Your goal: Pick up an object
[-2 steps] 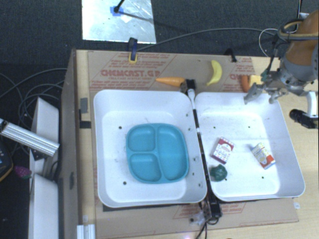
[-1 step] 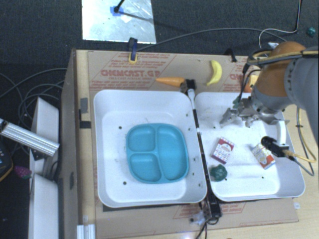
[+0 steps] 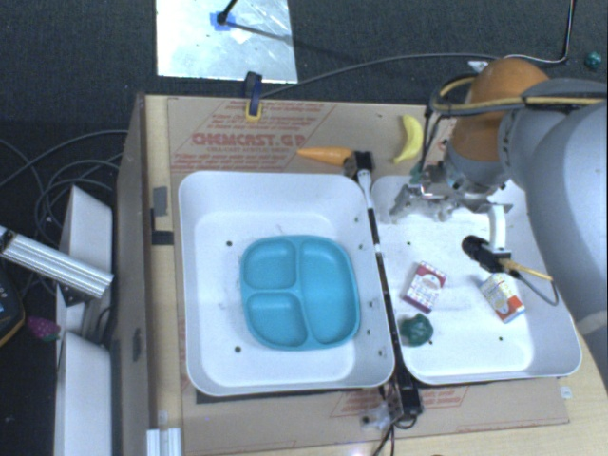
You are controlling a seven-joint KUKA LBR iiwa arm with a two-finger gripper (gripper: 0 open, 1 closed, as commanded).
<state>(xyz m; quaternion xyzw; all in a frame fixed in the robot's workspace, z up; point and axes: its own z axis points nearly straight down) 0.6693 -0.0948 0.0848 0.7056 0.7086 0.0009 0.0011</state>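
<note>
Objects (image 3: 425,286) number three in the right bin (image 3: 475,350); end effector (image 3: 425,200) state can't be told.

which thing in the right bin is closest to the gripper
The red and white carton, just below the gripper in the view; the green lump and the small bottle lie farther off.

A banana (image 3: 410,139) is parked on the cardboard sheet (image 3: 237,126), just past the far edge of the right bin (image 3: 475,373). A carrot (image 3: 323,156) is laid by the far right corner of the left bin (image 3: 218,217). A yellow-and-black clamp (image 3: 253,93) is fixed on the cardboard's far edge. Farther off, a shiny silver sheet (image 3: 226,41) is spread on the dark carpet (image 3: 76,46), and a ribbed metal bar (image 3: 57,262) is seen way over on the left.
</note>
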